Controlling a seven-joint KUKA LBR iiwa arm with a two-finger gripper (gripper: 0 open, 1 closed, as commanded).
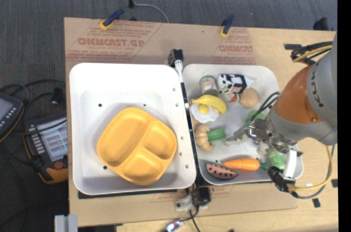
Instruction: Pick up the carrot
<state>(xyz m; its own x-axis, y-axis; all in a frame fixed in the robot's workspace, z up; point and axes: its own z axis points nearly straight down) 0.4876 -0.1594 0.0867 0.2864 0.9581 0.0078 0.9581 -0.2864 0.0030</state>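
An orange carrot point(242, 164) lies near the right bin's point(269, 73) front edge, just beside a watermelon slice point(221, 171). The gripper point(244, 134) hovers just above it, empty; its open-or-closed state is unclear. Crowding could cause a wrong grab.

Carrot point(241, 164) below end effector point(239, 135)

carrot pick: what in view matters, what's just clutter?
Job:
carrot, lying in the right bin
gripper, above the carrot

Clutter:
watermelon slice
banana
fried egg
croissant
cow-print toy
potato
yellow tray in the left bin
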